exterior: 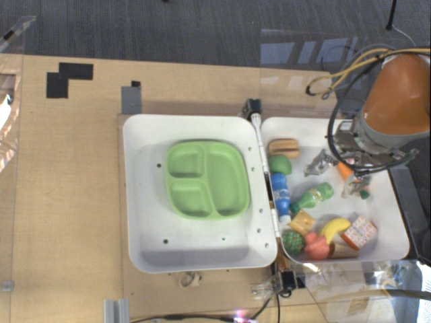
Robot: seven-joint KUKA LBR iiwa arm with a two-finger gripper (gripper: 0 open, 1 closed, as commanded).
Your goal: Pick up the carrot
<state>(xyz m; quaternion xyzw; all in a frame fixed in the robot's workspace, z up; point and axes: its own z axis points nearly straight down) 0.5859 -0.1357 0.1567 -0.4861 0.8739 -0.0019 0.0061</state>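
Nearest the camera, along the front wall of the right-hand shallow white bin, toy foods lie crowded together: a bumpy green broccoli-like piece, a red rounded fruit, a curved yellow plastic banana and a small red-and-white printed carton. Just behind them is a yellow wedge-shaped block, then a green plastic bottle lying on its side. A blue-and-white bottle lies against the bin's left wall.

Level with these, the left-hand shallow white bin holds a light green divided plastic plate near its middle.

Farther back in the right bin, the metal two-finger gripper is down low, under the grey arm with its orange band. Its claw is spread, one finger to either side of the small orange toy carrot. The carrot lies on the bin floor between them, partly hidden by the wrist, and does not look pinched. Its dark green leafy end pokes out toward the front.

Beyond, a round green fruit sits beside a tan and brown bun near the bin's far left corner.
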